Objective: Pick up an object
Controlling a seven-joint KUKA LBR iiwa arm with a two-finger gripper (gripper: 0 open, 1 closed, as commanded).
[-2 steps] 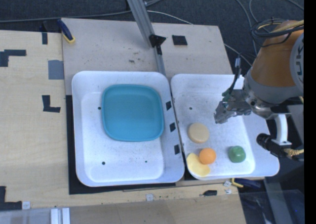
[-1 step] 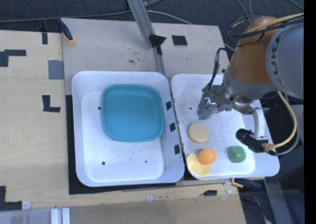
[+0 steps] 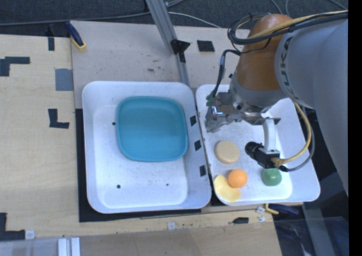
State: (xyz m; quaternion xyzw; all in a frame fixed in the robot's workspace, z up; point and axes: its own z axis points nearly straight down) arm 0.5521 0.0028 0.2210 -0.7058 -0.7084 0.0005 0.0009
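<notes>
The right bin (image 3: 300,187) holds a tan round disc (image 3: 227,151), an orange ball (image 3: 237,178) resting on a pale yellow piece (image 3: 225,191), and a small green object (image 3: 271,177). My gripper (image 3: 216,120) hangs over the bin's upper left part, just above and left of the tan disc. No object shows between its fingers. The arm's orange band (image 3: 260,57) and grey body cover the bin's far right side.
The left bin (image 3: 96,153) holds a turquoise square plate (image 3: 151,128). A black cable fitting (image 3: 257,153) on the arm hangs above the right bin near the green object. A slanted metal post (image 3: 164,17) rises behind the bins.
</notes>
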